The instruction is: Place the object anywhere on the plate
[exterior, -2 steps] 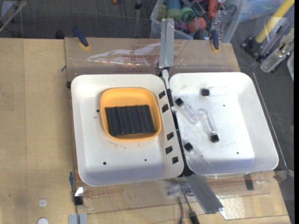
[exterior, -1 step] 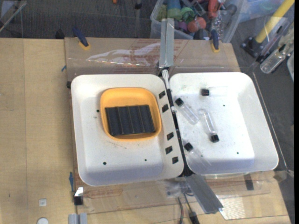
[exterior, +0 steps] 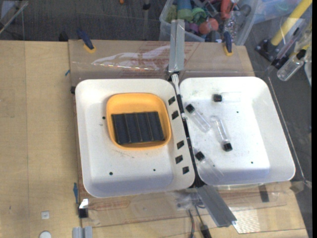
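Where the wooden tabletop (exterior: 29,133) carries the two bins, the left white bin (exterior: 94,172) holds an orange plate (exterior: 138,99), squarish with rounded corners and a raised rim, set toward the bin's far half. A dark ribbed slab (exterior: 138,128) lies flat on that plate, inside the rim. It is rectangular and matt black. Its long axis runs left to right across the view, the right end sitting slightly nearer the camera. Its grooves run crosswise, from far edge to near edge. Small black tabs (exterior: 180,144) stand in a row down the rim where the two bins meet.

The right white bin (exterior: 277,133) holds several clear tubes with black caps, scattered and apart from one another. One tube (exterior: 198,119) lies diagonally near the divider and another (exterior: 221,129) lies just right of it, cap toward the camera. Beyond the bins stands a clear tub of coloured toys (exterior: 208,9).
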You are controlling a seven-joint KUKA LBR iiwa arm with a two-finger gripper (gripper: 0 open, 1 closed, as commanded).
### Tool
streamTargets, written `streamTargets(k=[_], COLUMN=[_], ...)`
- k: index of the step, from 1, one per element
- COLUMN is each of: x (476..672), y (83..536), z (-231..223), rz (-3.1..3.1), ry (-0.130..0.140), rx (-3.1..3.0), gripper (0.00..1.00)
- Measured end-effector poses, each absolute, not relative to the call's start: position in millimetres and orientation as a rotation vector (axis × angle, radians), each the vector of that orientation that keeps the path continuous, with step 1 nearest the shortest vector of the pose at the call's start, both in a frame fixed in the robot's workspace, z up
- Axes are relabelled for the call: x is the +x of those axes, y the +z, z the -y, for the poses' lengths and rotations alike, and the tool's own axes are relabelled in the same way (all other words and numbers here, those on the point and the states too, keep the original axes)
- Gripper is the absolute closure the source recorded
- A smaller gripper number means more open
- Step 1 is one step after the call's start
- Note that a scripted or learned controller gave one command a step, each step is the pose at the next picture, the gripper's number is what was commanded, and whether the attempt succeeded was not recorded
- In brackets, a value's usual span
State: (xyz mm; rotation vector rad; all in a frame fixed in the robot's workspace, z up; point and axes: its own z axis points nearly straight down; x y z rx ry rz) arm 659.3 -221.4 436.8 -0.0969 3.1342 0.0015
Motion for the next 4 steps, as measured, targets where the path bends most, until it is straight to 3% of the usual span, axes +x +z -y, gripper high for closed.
streamTargets(k=[1,4], x=[668.4,668.2], y=[436.9,436.2], z=[220.9,221.2], rz=[-3.076,-2.516], ry=[-0.002,-0.005], rx=[-0.581,-1.865], gripper=[1.00,1.00])
